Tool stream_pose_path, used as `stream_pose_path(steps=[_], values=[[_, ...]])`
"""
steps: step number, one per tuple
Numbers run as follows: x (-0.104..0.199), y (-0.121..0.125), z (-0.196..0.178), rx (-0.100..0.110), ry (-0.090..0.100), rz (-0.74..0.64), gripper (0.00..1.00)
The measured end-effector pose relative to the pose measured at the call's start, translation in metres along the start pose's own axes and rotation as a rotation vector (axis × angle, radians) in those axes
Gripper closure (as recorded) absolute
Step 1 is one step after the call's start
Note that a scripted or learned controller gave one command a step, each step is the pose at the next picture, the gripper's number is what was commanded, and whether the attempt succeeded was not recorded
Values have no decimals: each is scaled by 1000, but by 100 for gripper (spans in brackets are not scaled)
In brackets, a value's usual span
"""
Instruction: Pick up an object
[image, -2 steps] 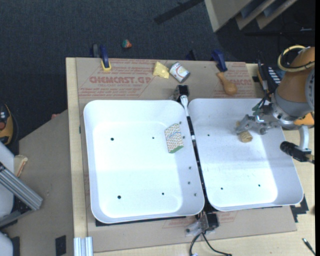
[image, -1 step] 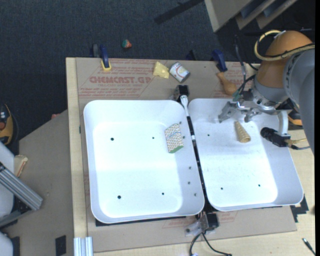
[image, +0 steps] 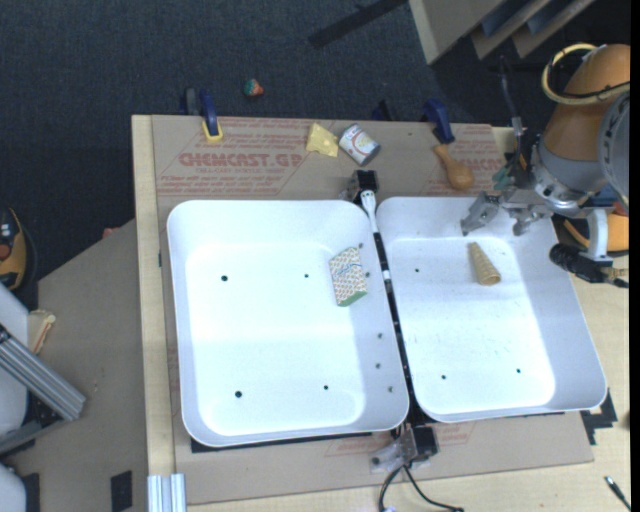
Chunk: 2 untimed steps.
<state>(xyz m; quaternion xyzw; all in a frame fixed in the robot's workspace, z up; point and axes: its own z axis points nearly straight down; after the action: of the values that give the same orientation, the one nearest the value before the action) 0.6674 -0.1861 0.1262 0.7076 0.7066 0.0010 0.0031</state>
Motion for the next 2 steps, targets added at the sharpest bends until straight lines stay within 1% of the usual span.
stream_pose_path(steps=[1, 2], values=[[58, -39, 44, 14, 7, -5, 0], [54, -36, 30, 4, 3, -2, 100]])
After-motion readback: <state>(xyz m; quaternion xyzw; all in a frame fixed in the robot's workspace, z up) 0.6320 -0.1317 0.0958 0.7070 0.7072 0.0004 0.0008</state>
